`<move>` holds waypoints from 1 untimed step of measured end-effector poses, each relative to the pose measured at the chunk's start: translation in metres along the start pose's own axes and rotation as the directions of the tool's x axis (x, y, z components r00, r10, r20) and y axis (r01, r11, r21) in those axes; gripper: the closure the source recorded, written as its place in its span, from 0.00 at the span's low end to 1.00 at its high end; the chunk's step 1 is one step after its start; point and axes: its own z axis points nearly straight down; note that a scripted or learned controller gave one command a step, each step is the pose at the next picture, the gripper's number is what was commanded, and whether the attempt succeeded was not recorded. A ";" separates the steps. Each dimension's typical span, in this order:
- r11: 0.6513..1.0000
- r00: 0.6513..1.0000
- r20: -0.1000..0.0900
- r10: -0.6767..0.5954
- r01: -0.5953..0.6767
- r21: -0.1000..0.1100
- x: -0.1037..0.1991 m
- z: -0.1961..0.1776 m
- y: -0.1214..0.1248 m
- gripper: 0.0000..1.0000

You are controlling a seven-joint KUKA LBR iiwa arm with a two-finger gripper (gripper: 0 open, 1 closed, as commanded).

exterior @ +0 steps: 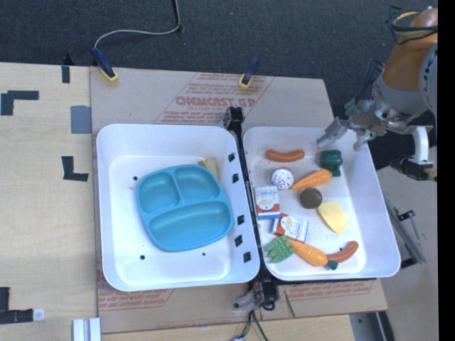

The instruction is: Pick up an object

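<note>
two grey fingers (334, 131) of the gripper (348, 135) stand spread apart, one angled toward the left and one toward the right, with nothing between them. the gripper hangs over the upper right corner of the right bin (382, 212), at the end of the grey arm (407, 69) with its orange band, which comes in from the right. just below the fingers lies a dark green block (330, 160), apart from them. beside it, toward the left, a small carrot (312, 180) lies at a slant, and a brown ball (310, 198) sits just under that. a sausage (284, 155) lies near the top of the bin, with a white ball (282, 179) below it. a yellow piece (333, 217) rests near the right wall. two small printed boxes (267, 199) lie near the divider, a third box (292, 227) just beside them. along the bottom lie a larger carrot with green leaves (298, 249) and a reddish sausage (344, 252), touching at the carrot's tip. the left bin (114, 190) holds a blue divided tray (185, 207), with a tan piece (210, 166) at its upper right edge. both bins sit on a cardboard sheet (206, 98) clipped with yellow clamps (248, 79).
</note>
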 end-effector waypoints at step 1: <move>1.000 1.000 0.001 -0.001 0.001 -0.001 -0.014 0.005 0.020 0.00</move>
